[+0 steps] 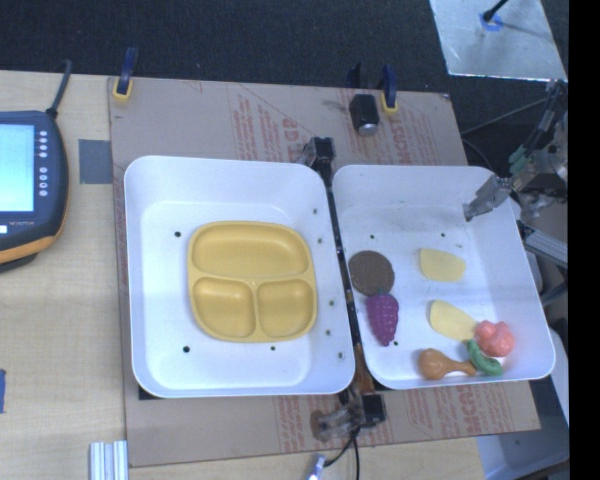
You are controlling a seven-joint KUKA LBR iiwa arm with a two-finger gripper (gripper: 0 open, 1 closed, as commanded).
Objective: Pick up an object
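The gripper [483,200] sits right at the top-right corner of the right bin [400,193], poking in from the right edge of the view, and it's too small and blurred to tell how it stands or whether anything is in it. Nothing shows directly beneath it but bare white bin floor.

Out from there, the upper half of the right bin is open room. The nearest thing is a pale yellow block [442,264], below and a little left of the gripper, standing well apart from the walls. Left of it, a brown disc [371,271] lies close to the bin's left wall, with a purple grape-like piece [382,317] just under it, near touching.

Down the right side, a yellow wedge [450,319] lies just beside a pink-red lump [495,338], and that lump presses against a green piece [485,360] at the bottom-right corner. A tan drumstick shape [439,365] lies along the bottom edge, its thin end reaching the green piece. That corner is crowded; little space between the things and the rim.

Across the divide, the left bin [155,268] holds a yellow compartment tray [251,279] in its middle, with clear margin all round. A handheld pendant [15,188] rests on the bench at far left.
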